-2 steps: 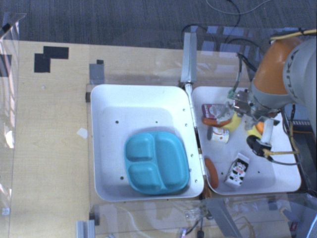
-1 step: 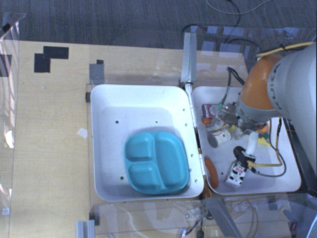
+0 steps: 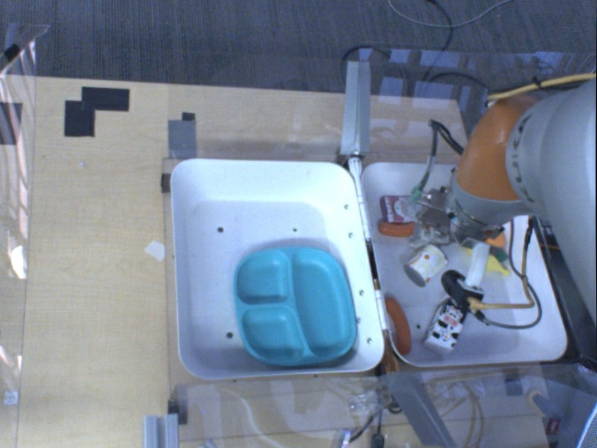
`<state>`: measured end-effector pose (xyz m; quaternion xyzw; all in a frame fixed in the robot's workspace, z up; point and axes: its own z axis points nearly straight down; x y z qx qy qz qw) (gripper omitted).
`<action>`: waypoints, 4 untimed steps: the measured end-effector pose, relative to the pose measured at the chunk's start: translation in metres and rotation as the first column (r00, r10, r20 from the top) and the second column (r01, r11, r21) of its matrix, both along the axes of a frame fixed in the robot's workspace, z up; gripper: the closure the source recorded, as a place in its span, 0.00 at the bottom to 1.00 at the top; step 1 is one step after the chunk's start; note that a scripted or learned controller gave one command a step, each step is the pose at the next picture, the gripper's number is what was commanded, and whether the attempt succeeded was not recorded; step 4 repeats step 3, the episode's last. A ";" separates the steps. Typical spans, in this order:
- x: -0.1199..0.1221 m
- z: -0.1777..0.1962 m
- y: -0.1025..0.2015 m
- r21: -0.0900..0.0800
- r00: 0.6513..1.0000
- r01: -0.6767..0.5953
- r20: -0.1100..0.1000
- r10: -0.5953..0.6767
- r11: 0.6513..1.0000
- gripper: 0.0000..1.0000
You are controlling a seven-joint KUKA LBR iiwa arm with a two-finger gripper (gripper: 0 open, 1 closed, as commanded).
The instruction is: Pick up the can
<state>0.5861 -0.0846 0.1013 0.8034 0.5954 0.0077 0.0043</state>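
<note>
On the left side of the desk [image 3: 93,278] sits the left bin [image 3: 201,194], carrying a blue divided tray [image 3: 294,306] near its front edge. The right bin [image 3: 541,343] holds the clutter. Along its left wall lie a small red packet [image 3: 395,211] toward the back and a brown oval object [image 3: 398,325] toward the front.

The can [image 3: 424,263] lies tipped on its side in the left-centre of that bin, pale, its open round end facing the bin's front-left corner — so its long axis appears to run diagonally, from that corner back toward the arm. A black-and-white carton [image 3: 446,329] stands nearer the front edge.

The end effector [image 3: 446,224] hangs just behind and to the right of the can, very close above it; whether it is wide or narrow cannot be told, as the wrist hides it. The coming move likely calls for a short shift toward the front-left, closing across the can's diagonal body.
</note>
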 end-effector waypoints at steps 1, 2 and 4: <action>-0.099 0.083 0.045 -0.001 0.994 0.108 -0.015 -0.108 0.994 1.00; -0.069 0.141 0.032 -0.004 0.941 -0.339 -0.013 0.339 0.941 1.00; -0.082 0.167 0.023 -0.006 0.917 -0.398 -0.012 0.398 0.917 1.00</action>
